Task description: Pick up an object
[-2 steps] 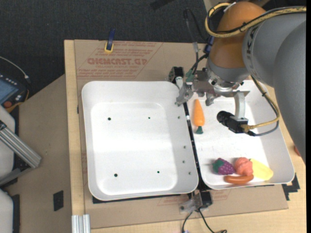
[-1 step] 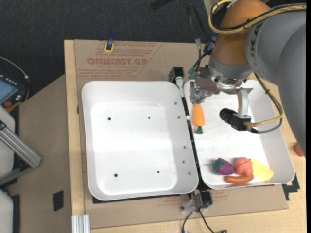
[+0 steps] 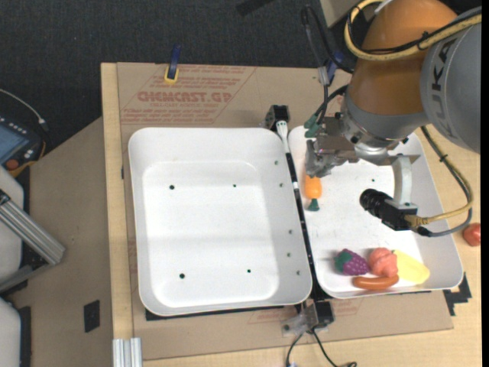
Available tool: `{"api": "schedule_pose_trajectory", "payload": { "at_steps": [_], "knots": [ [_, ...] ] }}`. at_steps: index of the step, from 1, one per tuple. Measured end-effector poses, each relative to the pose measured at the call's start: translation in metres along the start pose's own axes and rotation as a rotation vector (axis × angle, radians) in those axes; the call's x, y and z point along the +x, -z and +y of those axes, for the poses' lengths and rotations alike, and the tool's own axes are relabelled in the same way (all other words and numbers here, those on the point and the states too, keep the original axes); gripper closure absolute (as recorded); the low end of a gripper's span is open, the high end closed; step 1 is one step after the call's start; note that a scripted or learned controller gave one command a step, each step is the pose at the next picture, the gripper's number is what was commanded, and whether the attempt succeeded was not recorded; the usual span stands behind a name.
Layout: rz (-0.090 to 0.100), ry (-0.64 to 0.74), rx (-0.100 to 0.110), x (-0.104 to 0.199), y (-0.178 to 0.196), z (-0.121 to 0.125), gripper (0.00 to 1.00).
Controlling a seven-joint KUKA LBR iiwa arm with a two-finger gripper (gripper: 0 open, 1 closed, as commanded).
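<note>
Over the right bin (image 3: 439,205) hangs the gripper (image 3: 319,165), low near the divider between the bins. Just below its tips sits a small orange carrot-like toy (image 3: 312,188) with a green end; whether the fingers are apart or together I cannot tell. Near the front edge lie purple grapes (image 3: 351,262), a peach-coloured fruit (image 3: 383,261), a yellow piece (image 3: 413,268) and an orange-red sausage shape (image 3: 375,282). Red print on the cardboard (image 3: 191,90) (faded) reads roughly "CHEMCAST GP".

Both bins (image 3: 206,147) are white; by the right bin's near edge lie purple grapes (image 3: 351,262), a yellow fruit (image 3: 413,270), and an orange-red sausage (image 3: 375,282).
</note>
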State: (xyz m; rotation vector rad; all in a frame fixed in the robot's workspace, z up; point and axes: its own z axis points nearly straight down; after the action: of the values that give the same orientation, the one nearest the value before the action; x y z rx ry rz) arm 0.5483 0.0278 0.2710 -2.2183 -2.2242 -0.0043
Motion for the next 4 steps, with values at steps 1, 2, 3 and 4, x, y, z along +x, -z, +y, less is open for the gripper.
{"api": "schedule_pose_trajectory", "payload": {
  "at_steps": [1, 2, 3, 4],
  "knots": [
    [-0.002, -0.001, 0.000, -0.001, 0.006, 0.003, 1.00],
    [-0.003, -0.001, -0.002, -0.001, 0.016, 0.003, 1.00],
    [0.000, 0.003, 0.005, 0.043, 0.027, -0.032, 1.00],
    [0.000, 0.004, -0.001, 0.105, 0.030, -0.024, 1.00]
  ]
}}
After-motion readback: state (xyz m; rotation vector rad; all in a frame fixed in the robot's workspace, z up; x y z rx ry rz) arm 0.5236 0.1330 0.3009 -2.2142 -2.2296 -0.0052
